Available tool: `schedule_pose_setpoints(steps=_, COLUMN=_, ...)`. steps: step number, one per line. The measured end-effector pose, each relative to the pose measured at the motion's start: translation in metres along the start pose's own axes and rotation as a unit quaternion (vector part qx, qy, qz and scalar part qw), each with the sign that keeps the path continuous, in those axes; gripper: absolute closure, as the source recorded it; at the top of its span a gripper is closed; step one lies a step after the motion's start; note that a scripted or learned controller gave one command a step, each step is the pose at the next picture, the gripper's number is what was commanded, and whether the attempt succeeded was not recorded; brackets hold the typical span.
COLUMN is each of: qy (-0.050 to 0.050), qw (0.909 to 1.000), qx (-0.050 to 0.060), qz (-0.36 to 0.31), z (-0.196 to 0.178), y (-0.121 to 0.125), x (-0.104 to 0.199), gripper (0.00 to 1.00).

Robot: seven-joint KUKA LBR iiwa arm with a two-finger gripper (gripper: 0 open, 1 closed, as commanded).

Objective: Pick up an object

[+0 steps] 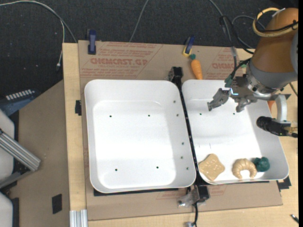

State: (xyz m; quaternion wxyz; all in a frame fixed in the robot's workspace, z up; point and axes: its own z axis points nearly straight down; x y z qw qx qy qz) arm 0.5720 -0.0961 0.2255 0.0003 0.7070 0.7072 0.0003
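1. Hovering over the far half of the right bin, the gripper hangs from the grey arm with its two fingers spread apart and nothing between them.
2. Three candidates for the pick lie well apart from it, along the near edge of the same bin: a tan cracker-shaped piece, a croissant just to its right, and a small dark green object that touches or nearly touches the croissant.
3. A toy carrot lies outside both bins on the cardboard sheet behind them, and the left bin sits beside the right one.
4. Judging from this layout, the task is at its start: the claw has yet to travel toward the near edge and descend.
5. Risks from here:
   - The croissant and the green object crowd each other, so a finger may land on the neighbour and knock both aside.
   - All three sit close to the bin's sloping near wall, which could block a finger or let a piece slide away.
   - The cracker looks flat, perhaps too low for the fingers to get under, though its thickness is hard to read from above.
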Motion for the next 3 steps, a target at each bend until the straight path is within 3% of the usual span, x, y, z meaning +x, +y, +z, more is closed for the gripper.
schedule_pose_setpoints(steps=1, qy=0.000, qw=1.0000, qx=0.004, qz=0.002, z=0.087, y=-0.015, x=-0.040, gripper=0.00)
schedule_pose_setpoints(steps=2, qy=0.000, qw=1.0000, qx=0.002, qz=-0.001, z=0.142, y=-0.027, x=-0.012, gripper=0.00)
schedule_pose_setpoints(steps=3, qy=0.000, qw=1.0000, qx=-0.004, qz=0.000, z=0.036, y=-0.076, x=0.007, gripper=0.00)
